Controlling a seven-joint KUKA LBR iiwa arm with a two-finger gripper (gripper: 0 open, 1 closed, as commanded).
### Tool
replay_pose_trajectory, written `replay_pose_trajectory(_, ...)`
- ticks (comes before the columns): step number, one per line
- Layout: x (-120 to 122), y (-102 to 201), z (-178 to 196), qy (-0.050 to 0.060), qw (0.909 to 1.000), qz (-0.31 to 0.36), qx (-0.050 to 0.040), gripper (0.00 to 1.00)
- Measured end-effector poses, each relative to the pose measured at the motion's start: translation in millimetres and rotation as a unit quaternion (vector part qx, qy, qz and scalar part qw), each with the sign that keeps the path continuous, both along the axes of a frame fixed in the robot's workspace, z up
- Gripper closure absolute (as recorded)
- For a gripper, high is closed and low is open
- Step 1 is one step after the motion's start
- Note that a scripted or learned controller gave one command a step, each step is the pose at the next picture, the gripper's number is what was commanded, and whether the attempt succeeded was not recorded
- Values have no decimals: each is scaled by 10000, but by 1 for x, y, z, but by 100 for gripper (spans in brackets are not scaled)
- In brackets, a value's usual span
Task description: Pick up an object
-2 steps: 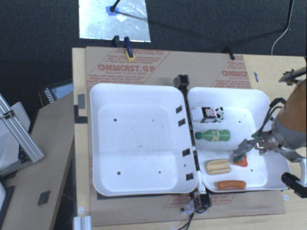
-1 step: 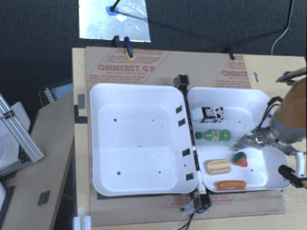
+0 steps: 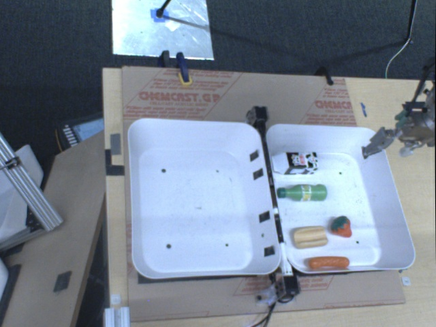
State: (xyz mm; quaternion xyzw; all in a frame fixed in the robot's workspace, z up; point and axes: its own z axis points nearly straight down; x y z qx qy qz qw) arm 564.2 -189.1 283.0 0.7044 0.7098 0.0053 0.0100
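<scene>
Your gripper (image 3: 381, 142) hovered over the right bin's (image 3: 390, 182) far right edge; I cannot tell its state. A green bottle (image 3: 302, 193) lay inside.

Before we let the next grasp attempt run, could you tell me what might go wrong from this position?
1. The end effector hangs over the right bin's far right rim, apart from every item, so a straight descent could hit the wall or close on nothing.
2. The sausage lies close against the near wall, leaving little room for a finger beside it.
3. The hot dog bun and strawberry sit close together; going for one may nudge the other.
</scene>
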Motion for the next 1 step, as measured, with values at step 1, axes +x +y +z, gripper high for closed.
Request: replay_pose_trajectory(1, 87, 3, -65, 107, 9999, -3, 36, 0)
